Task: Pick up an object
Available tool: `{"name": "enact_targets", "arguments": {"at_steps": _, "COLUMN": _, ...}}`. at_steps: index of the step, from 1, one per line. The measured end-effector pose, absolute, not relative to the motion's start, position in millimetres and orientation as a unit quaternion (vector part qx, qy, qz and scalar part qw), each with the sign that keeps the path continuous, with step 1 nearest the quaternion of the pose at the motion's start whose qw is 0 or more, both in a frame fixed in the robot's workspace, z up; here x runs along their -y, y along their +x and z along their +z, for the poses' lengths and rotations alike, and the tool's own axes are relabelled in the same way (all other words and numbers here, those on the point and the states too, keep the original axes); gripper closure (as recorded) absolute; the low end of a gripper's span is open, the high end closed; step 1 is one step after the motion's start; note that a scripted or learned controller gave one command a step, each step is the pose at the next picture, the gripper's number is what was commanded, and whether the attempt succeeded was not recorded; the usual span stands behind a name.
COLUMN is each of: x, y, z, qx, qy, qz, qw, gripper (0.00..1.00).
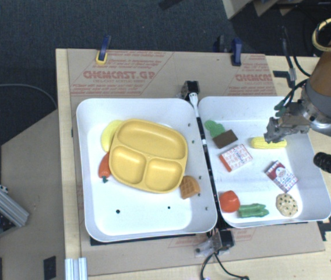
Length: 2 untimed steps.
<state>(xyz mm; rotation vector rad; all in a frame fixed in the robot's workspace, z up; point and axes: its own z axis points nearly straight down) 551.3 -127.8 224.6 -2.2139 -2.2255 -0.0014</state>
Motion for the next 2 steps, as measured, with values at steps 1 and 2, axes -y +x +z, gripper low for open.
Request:
{"name": "enact_targets", "arguments": {"at_steps": 1, "x": 68, "y": 549.1, "z": 230, "qx": 0.710, "qy": -0.705, "qz": -0.0010, "qw": 0.002, "gripper": 1.00}}
{"name": "enact_targets", "arguments": {"at_steps": 2, "x": 13, "y": 536.8, "z": 238, "qx": 0.710, "qy": -0.705, "qz": -0.0005, "qw": 0.002, "gripper": 1.00}}
